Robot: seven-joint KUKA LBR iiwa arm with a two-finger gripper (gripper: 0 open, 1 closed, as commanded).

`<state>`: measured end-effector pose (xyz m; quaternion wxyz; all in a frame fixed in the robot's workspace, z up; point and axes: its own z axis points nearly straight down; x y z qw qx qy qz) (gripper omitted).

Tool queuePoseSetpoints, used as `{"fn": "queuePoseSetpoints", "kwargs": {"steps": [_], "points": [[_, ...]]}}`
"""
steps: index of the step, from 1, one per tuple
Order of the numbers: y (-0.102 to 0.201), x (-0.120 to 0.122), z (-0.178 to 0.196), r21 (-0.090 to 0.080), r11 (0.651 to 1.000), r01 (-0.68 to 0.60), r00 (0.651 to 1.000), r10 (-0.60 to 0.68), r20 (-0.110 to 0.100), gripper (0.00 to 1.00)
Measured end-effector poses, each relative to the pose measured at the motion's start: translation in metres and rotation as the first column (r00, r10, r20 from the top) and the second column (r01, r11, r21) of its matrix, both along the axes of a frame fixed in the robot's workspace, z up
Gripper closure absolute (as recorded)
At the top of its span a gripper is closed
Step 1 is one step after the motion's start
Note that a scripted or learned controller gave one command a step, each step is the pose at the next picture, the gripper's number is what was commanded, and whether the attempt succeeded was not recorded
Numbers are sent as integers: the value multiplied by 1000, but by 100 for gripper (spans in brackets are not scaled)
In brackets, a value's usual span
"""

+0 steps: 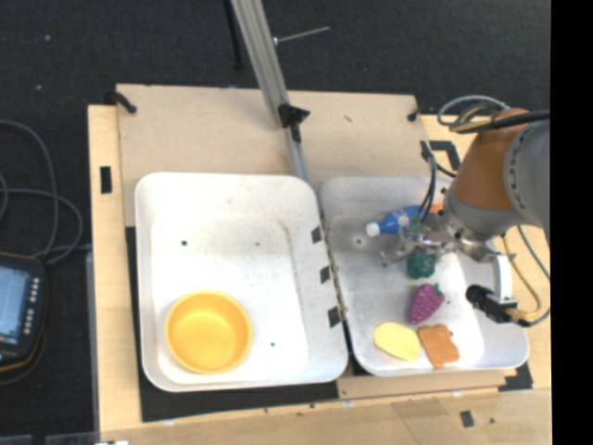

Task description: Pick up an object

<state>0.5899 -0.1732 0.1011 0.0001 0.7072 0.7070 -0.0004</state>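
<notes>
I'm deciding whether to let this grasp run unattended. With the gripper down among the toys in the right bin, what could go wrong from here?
1. The gripper sits between the blue bottle and the green toy, so it may nudge one while closing on the other.
2. The purple grapes lie just beside the green toy, so a slip could knock them.
3. Grasping near the right bin centre may just push items.

A grey metal pole [263, 54] slants over the bench; a black handheld pendant [17, 311] lies at far left.

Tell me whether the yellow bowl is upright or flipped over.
Upright. The yellow bowl sits in the left bin with its rim up and its hollow inside facing the camera.
</notes>
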Motion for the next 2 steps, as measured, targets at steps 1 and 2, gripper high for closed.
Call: {"fn": "queuePoseSetpoints", "kwargs": {"steps": [1, 2], "points": [[-1, 1, 11, 0, 1000, 2, 1000, -2, 3, 100], [-7, 0, 56, -1, 1000, 3, 1000, -3, 6, 100]]}}
